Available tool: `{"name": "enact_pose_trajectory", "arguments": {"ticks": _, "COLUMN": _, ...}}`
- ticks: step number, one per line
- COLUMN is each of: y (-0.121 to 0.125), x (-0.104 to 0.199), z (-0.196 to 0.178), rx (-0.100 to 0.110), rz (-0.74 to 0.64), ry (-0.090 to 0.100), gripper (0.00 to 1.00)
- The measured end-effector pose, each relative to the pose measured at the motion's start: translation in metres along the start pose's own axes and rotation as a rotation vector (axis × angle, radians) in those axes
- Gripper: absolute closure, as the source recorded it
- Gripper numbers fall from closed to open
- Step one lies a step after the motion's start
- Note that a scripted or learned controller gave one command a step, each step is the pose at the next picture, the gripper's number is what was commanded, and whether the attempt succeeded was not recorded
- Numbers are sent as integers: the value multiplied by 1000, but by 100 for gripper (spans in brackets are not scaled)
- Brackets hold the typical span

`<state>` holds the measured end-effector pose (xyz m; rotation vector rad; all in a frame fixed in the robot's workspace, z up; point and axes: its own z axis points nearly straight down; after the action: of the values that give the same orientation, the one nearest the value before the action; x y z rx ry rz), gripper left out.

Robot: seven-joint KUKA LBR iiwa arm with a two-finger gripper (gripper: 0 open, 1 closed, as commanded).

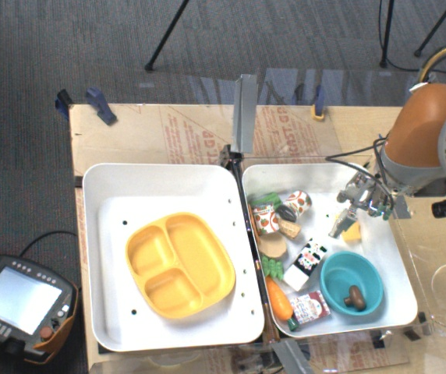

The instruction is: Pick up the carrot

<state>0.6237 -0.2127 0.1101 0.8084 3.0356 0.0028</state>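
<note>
My gripper [346, 223] hung over the right shallow white plastic bin [405, 287]; I could not tell whether my fingers were spread or closed. The round teal bowl [351, 282] sat just below them. The small orange carrot [279, 299] lay well down-left, by the bin's left wall. I judged a clear descent along its length best.

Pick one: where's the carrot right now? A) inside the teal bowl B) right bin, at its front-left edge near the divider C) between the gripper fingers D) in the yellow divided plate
B: the carrot lies in the right bin, against its left wall near the front corner, apart from the teal bowl and well away from the gripper.
</note>
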Motion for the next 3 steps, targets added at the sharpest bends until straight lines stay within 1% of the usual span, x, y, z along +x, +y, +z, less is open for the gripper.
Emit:
{"name": "enact_pose_trajectory", "arguments": {"ticks": 1, "y": 5, "x": -7, "z": 22, "rx": 1, "rz": 275, "ry": -1, "gripper": 0}}
{"name": "enact_pose_trajectory", "arguments": {"ticks": 2, "y": 5, "x": -7, "z": 22, "rx": 1, "rz": 274, "ry": -2, "gripper": 0}}
{"name": "enact_pose_trajectory", "arguments": {"ticks": 3, "y": 27, "x": 24, "z": 22, "rx": 1, "rz": 445, "ry": 2, "gripper": 0}}
